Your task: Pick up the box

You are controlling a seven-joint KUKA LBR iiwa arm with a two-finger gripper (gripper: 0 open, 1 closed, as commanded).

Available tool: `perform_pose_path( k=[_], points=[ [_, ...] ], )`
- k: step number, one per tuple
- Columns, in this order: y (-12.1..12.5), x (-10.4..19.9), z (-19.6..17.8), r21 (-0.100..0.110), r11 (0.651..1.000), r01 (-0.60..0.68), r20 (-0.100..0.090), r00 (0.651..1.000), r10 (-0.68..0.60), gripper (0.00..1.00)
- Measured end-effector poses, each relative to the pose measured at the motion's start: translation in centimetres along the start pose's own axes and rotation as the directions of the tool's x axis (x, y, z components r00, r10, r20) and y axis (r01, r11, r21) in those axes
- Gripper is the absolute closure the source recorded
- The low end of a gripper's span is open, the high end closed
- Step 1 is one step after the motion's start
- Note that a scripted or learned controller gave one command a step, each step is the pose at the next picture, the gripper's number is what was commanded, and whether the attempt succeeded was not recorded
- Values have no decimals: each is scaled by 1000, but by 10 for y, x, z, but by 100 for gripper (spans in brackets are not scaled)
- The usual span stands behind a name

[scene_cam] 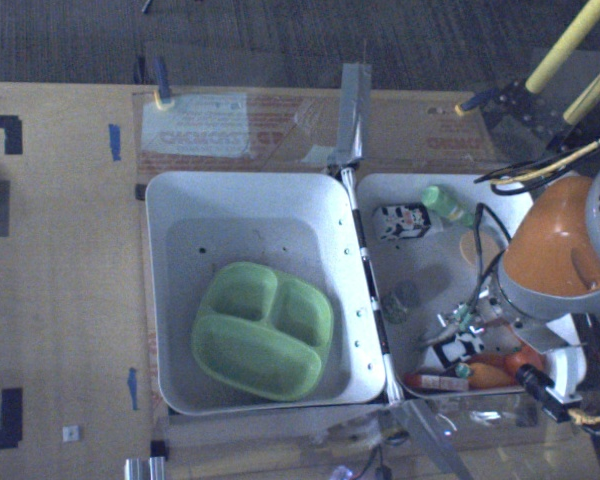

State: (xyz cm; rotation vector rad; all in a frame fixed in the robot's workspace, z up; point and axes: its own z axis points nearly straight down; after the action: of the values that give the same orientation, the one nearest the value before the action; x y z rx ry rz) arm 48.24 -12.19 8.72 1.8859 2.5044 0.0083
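One claw (460, 330) crowds right bin's (380, 268) near edge.

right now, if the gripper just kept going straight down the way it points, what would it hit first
Probably the clutter at the right bin's near edge: the gripper hangs just over the black-and-white box, with the orange carrot-like piece beside it. Depth is unclear.

Wooden bench (60, 298) with blue tape (114, 141); dark carpet (280, 18) beyond.
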Motion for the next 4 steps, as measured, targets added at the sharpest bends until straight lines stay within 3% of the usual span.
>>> perform_pose_path(
  k=[1, 2, 3, 4],
  points=[
    [0, 0, 0, 0, 1000, 0, 0, 1000, 0, 0],
    [10, -60, -199, 7, 995, -103, 1, 995, 103, 0],
    [13, -22, -144, 9, 978, -209, -1, 978, 209, 0],
    [-11, -29, -14, 7, 979, -203, 0, 979, 203, 0]
  ],
)
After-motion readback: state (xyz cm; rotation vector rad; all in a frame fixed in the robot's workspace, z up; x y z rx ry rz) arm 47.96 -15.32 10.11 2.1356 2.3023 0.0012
